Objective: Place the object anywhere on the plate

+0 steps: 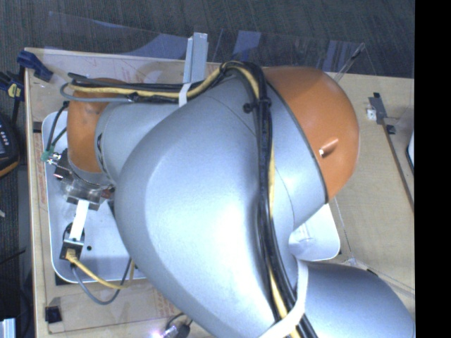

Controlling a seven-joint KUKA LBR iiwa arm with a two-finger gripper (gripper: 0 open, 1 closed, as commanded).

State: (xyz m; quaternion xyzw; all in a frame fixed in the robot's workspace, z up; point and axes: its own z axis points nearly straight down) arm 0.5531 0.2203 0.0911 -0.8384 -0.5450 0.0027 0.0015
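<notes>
As the gripper [84,189] is being held over the left-hand bin [106,255], its state and the object's bearing are being masked by the arm [211,203], beyond telling.

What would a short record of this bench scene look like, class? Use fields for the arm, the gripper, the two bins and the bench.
arm: grey KUKA arm with orange band, reaching in from the right and covering much of both bins
gripper: gripper over the left bin, near its left wall
left bin: white left bin, bare floor visible below the gripper
right bin: white corner of the right bin visible beside the arm
bench: pale wooden bench
</notes>
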